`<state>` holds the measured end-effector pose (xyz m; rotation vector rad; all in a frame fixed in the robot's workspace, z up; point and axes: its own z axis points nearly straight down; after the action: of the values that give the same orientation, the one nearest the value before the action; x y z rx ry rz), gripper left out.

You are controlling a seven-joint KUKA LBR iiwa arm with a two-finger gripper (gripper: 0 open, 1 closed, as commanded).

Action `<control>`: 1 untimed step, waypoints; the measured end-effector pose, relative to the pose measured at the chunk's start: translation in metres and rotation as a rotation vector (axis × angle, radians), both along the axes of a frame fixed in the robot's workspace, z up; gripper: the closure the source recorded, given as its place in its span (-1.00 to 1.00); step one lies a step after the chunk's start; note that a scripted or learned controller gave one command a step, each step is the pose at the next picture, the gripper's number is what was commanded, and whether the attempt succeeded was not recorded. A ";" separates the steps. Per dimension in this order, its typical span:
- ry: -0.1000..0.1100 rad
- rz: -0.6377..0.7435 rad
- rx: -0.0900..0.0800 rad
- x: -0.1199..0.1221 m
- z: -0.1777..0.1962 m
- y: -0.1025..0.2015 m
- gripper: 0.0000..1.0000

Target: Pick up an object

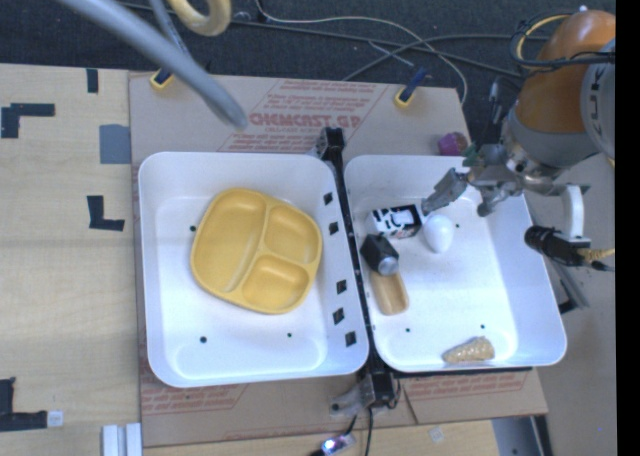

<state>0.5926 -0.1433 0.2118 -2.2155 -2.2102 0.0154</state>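
- Right now my tool (pixel 462 194) hangs over the upper part of the right bin (pixel 520 314), reaching in from the right side of the camera view, with the orange band of my arm (pixel 575 54) above it.
- Its two fingers (pixel 440 196) are spread apart, one slanting down-left toward the bin's middle, the other pointing down nearer the bin's right wall; nothing sits between them.
- Just below the left fingertip lies a small white egg-shaped object (pixel 438 234), very close to the finger; I cannot tell whether they touch.
- Beside the egg, to its left, is a black-and-white object (pixel 396 219), near the divider between the bins.
- Just below that lies a dark cylinder with a grey end (pixel 380 254), and touching or just beside its lower end is a tan oblong piece (pixel 390 294).
- Well apart from these, by the right bin's lower edge, rests a beige crumbly-looking wedge (pixel 468 350).
- The left bin (pixel 170 274) holds a yellow divided plate (pixel 257 249) with three compartments, lying flat near its middle.
- Both bins sit on cardboard on the worktop (pixel 60 274).
- A small purple thing (pixel 452 143) lies just outside the right bin's upper rim.
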 end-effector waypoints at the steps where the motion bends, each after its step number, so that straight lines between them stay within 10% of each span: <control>1: -0.014 0.004 -0.002 0.003 0.008 0.000 -1.00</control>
<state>0.5955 -0.1428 0.2201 -2.2192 -2.2223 0.0023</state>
